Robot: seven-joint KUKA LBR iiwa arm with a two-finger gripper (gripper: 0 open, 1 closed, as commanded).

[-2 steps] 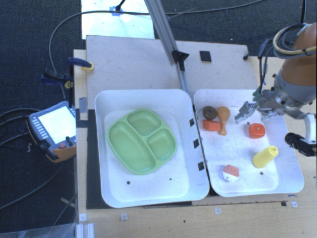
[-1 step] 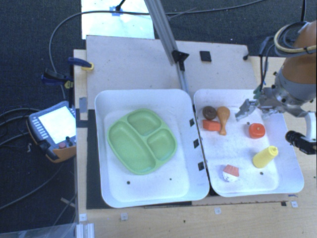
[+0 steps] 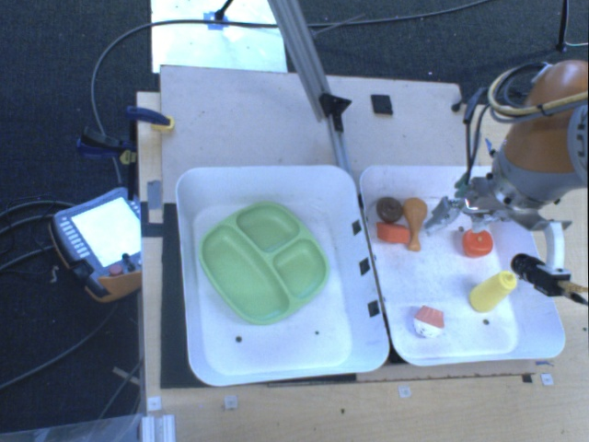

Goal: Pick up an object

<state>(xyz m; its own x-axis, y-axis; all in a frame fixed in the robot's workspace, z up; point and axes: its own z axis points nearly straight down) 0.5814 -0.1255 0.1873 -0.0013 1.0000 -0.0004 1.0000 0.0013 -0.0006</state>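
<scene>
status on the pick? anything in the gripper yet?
Done: the arm is over the right bin. In hand: nothing seen held; the gripper hangs between the drumstick and the tomato, which both lie on the bin floor. Left: grasp and lift one.

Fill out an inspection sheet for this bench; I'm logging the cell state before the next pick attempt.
Surface: two white bins side by side, left bin and right bin, on a bench.
Job's things: in the right bin, a brown round piece, a drumstick, an orange-red piece, a tomato, a yellow bottle and a red-and-white piece.
Clutter: a green divided plate in the left bin.
Grippers: gripper over the right bin beside the drumstick; nothing seen between its fingers.
Cables: black cables across the floor.
Surroundings: teach pendant at the left; clamps on the bench edge.
</scene>
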